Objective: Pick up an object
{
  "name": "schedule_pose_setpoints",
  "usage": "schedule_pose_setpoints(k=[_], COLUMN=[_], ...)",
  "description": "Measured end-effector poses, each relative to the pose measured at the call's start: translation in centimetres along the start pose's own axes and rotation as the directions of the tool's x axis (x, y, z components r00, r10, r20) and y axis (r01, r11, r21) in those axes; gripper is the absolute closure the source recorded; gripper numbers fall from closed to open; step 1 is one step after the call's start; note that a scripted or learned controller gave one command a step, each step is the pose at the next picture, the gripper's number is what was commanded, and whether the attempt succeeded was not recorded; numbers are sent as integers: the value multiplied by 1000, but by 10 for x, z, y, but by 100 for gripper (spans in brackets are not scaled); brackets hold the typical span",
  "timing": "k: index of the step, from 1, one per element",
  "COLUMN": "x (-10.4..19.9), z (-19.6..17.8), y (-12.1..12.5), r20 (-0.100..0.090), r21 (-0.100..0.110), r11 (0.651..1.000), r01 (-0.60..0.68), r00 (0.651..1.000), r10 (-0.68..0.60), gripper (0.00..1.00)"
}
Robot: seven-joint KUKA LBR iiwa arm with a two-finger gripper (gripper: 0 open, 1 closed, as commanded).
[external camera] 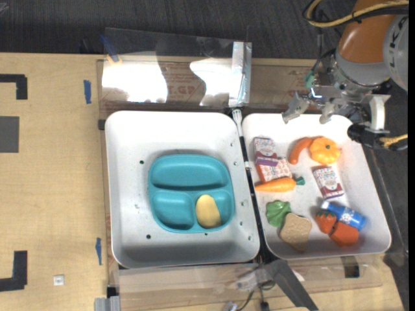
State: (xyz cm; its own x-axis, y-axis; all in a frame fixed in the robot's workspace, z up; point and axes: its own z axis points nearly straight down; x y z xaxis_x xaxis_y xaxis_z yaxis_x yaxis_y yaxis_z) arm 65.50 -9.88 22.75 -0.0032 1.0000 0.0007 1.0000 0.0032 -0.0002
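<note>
The end effector (310, 112), fingers spread and grasping nothing, hovers over the far rim of the right bin (379, 193), with the small orange pumpkin (324, 149) lying just nearward of it inside that bin, beside the bin's far wall.

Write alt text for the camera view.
A grey-and-orange robot arm's open gripper hovers over the back edge of the right bin, which holds toy foods. The left bin holds a teal divided tray with a potato.

2 bins (123, 173), 1 tray (189, 173), 9 toy foods (279, 185)
</note>
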Motion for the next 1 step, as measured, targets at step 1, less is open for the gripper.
schedule_pose_setpoints(k=[1], x=[-58], z=[135], y=[-25], r20=[1], r21=[-1], r11=[990], r01=[138], r00=[990], r10=[-138], gripper=[0])
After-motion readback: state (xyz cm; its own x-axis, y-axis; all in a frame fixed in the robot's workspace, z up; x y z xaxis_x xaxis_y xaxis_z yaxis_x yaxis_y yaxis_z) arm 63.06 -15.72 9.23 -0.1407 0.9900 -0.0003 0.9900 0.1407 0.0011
